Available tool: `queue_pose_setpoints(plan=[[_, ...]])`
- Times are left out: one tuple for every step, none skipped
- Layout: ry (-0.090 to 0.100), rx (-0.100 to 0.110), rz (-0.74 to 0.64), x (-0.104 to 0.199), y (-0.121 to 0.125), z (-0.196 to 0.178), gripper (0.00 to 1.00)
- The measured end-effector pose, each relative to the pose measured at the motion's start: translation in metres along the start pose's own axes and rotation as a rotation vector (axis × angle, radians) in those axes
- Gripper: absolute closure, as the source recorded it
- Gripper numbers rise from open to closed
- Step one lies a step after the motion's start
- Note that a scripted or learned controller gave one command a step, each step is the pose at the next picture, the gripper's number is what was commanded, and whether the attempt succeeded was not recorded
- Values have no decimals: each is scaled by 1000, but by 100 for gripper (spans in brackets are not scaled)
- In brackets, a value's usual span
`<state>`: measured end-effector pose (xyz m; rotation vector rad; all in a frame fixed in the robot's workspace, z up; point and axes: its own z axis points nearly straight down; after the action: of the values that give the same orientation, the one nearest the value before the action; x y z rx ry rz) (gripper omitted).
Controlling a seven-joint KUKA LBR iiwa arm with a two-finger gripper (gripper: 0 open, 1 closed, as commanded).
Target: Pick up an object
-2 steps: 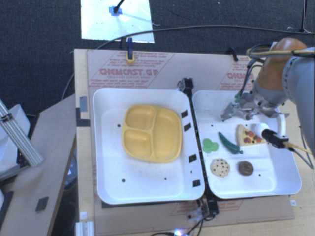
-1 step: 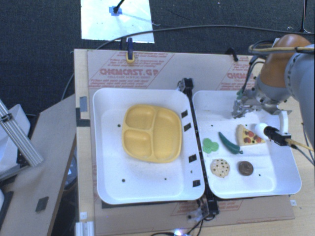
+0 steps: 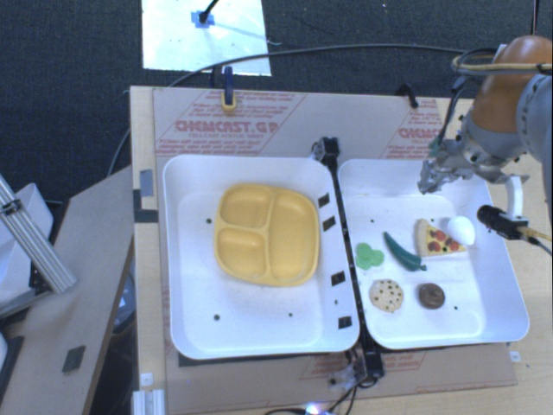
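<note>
The right bin (image 3: 497, 314) holds a pizza slice (image 3: 435, 239), a white egg (image 3: 461, 229), a dark green pepper (image 3: 402, 252), a green leafy piece (image 3: 369, 256), a chocolate-chip cookie (image 3: 386, 295) and a brown round cookie (image 3: 431, 296). My gripper (image 3: 429, 182) hangs over the far part of that bin, above and behind the pizza slice, with nothing seen between its fingers. The fingers are too small and blurred to judge.
The left bin (image 3: 194, 318) carries a yellow divided plate (image 3: 265, 233). A black divider with clips (image 3: 339, 232) runs between the bins. A cardboard sheet (image 3: 259, 119) lies beneath both bins, and the arm (image 3: 510, 93) enters from the upper right.
</note>
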<state>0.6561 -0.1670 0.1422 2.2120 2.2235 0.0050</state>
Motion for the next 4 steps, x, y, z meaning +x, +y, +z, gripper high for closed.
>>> queue_pose_setpoints(plan=[[0,-1,-1,5,-6,-58,100],[-1,-3,-1,5,-4,-113,100],[3,5,-4,60,-8,-99,100],[3,5,-4,115,-15,-86,100]])
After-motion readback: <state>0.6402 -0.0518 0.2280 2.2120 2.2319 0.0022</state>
